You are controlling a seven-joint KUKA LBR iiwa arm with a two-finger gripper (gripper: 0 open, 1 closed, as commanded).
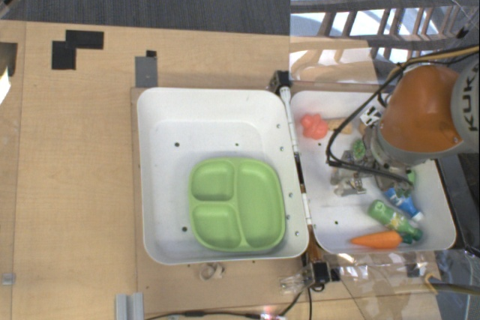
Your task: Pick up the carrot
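1. Camera view, right bin: carrot [376, 240] is lying flat along the near edge of the right bin [330, 232], orange body pointing left and its green top tucked against a green bottle [389, 215]; it is resting loose on the floor, apart from the arm, so the pick is not yet made
2. Camera view, arm: gripper [352, 180] is hanging low over the middle of the same bin under the orange band [420, 112], which is covering much of the wrist; whether it is wide, narrow or carrying anything I cannot tell, since metal parts and cables are blurring together
3. Camera view, neighbours: a pink toy [313, 125] is sitting near the far left corner, well apart from the carrot, while a blue item [403, 202] is crowding the bottle, so an approach from the open left side is looking safer
4. Camera view, left bin: a green divided plate [237, 203] is lying in the left bin [172, 116], taking no part in this step
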